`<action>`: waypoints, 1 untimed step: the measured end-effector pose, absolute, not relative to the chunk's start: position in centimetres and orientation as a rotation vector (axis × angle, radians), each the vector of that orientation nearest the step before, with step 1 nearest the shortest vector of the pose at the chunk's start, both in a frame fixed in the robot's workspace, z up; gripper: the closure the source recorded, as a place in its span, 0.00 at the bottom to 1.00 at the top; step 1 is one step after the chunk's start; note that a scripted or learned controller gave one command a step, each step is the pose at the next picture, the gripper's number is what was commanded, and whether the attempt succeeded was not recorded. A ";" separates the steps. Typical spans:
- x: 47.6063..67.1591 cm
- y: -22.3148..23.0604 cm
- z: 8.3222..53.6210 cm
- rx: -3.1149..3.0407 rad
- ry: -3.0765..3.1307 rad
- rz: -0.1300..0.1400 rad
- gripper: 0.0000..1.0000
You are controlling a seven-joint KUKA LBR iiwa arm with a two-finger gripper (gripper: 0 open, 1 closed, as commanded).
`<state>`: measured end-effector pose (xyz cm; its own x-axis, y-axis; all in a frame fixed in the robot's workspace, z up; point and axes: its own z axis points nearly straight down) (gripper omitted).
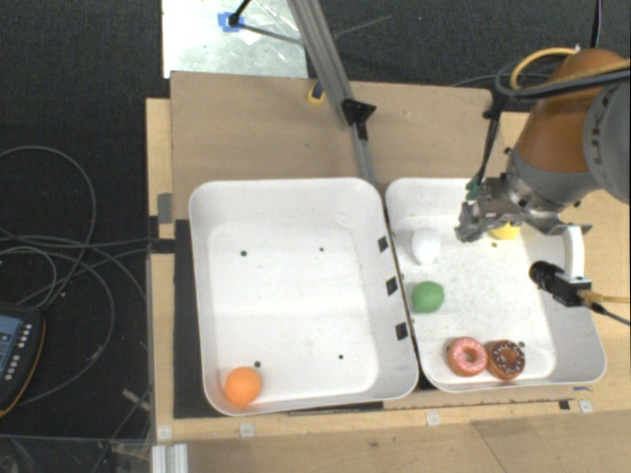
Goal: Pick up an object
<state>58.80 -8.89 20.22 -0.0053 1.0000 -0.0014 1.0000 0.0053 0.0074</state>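
My gripper (477, 222) hangs low over the back of the right bin (582, 363), just right of a white ball (426, 245). A yellow object (505, 231) peeks out right beside the gripper, mostly hidden by the wrist. In front of the white ball lies a green ball (427, 297). Near the bin's front edge a pink-frosted donut (466, 356) and a chocolate donut (507, 360) lie side by side. An orange ball (242, 386) rests in the front left corner of the left bin (286, 205).
The grey arm with its orange band (572, 116) reaches in from the right over the right bin's far corner. A slanted metal pole (330, 57) ends at the back of the bins' shared wall. Cables lie on the floor at left.
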 end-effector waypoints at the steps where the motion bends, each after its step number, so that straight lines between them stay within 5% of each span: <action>1: 58.1 -8.3 25.6 2.210 2.224 0.008 1.00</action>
<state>58.13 -8.34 25.61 -0.0064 1.0000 -0.0009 0.9999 0.0064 0.0077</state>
